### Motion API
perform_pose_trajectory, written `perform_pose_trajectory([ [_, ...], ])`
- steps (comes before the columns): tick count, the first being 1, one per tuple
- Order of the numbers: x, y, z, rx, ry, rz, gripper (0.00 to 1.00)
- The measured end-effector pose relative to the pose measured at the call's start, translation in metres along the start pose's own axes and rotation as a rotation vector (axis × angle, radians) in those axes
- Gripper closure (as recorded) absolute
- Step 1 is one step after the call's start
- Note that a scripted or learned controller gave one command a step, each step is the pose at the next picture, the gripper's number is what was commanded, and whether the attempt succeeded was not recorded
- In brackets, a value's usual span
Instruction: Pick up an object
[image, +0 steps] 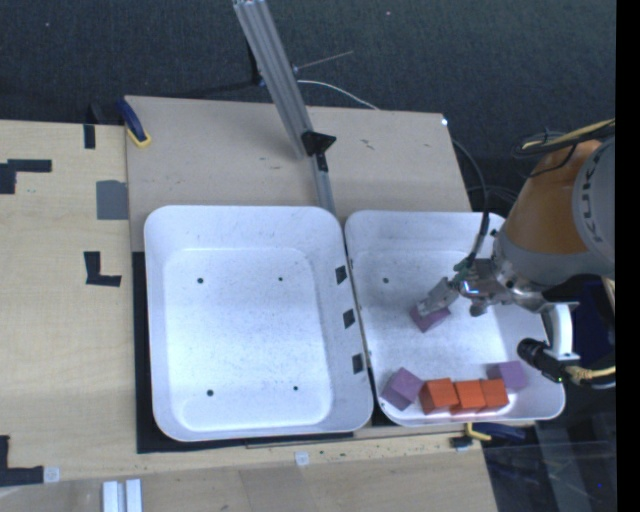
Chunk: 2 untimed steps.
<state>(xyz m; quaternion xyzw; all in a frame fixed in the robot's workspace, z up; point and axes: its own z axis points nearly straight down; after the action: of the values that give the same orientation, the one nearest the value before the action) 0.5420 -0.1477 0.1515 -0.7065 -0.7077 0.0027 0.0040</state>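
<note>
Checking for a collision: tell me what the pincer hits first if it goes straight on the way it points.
Probably the purple block just ahead of the pincer, toward the right bin's floor; depth is hard to judge.

A slanted grey metal rail (285, 85) is seen crossing the tan wooden bench (60, 230) — black tape marks (97, 268) and a blue-and-yellow clamp (134, 123) are set at its left.

The bench (60, 300) is viewed from a single fixed camera set above it and directed downward at a slant. Both white bins, left (160, 330) and right (400, 235), are framed whole from moderate distance; the arm (560, 215) is admitted at right.
</note>
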Motion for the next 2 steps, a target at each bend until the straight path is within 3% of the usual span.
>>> perform_pose_trajectory([
  [1,0.004,0.028,0.063,-0.004,-0.002,-0.001,0.00],
  [2,0.004,0.027,0.050,-0.006,-0.001,0.000,1.00],
])
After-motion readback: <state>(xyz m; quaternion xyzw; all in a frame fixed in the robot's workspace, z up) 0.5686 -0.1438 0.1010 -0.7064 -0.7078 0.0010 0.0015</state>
